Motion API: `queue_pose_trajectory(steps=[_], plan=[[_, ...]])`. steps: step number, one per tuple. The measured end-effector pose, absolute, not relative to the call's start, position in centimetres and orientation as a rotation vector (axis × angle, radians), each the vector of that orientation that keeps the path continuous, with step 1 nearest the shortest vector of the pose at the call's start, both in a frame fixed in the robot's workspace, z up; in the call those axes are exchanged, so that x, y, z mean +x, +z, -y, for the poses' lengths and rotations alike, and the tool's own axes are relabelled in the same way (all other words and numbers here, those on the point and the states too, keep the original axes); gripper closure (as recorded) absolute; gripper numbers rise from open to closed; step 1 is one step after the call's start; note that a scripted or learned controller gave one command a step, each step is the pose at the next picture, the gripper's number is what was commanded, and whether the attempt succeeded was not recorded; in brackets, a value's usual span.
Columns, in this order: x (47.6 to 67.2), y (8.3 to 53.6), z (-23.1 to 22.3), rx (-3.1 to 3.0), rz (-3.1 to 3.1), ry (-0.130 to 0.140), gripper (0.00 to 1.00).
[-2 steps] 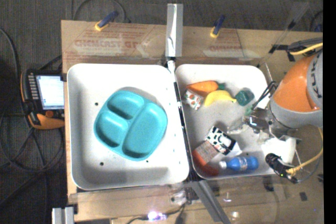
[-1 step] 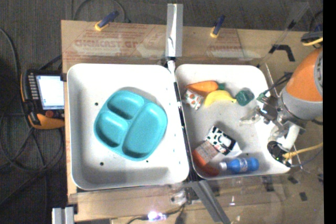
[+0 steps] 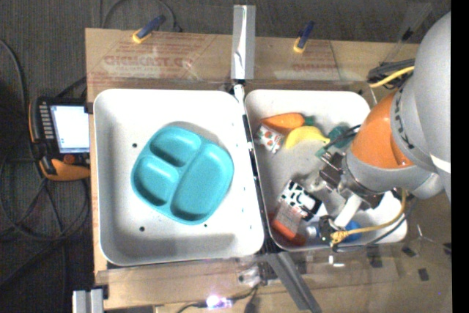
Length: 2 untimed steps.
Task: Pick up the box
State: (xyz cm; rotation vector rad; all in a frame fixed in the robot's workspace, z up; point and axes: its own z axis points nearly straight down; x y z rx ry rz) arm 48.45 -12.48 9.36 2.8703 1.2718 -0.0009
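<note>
Approach step: claw [image 3: 322, 203] low in right bin [image 3: 311, 100], just beside box [image 3: 297, 198], grip state can't tell; next needs closing on box w/ fingers astride.

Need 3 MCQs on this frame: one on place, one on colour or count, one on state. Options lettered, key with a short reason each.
1. Where does the divided plate lie?
A. In the left bin
B. In the right bin
C. On the floor

2. What colour is the divided plate?
A. Red
B. Turquoise
C. Black

3. Where is the arm's wrist now?
A. Over the left bin
B. Outside both bins, above the clamps
C. Over the right bin, among the small items

Key:
1 A: the plate sits in the middle of the left bin.
2 B: its three compartments are all turquoise.
3 C: the wrist hangs over the right bin, near the carrot and banana.
</note>
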Motion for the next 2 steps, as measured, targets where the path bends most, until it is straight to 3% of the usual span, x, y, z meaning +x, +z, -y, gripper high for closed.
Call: queue_pose_trajectory(steps=[1, 2], plan=[[48.2, 14.7, 19.2, 2.904, -1.203, -0.010, 0.00], [48.3, 16.1, 10.0, 2.831, -1.370, -0.009, 0.00]])
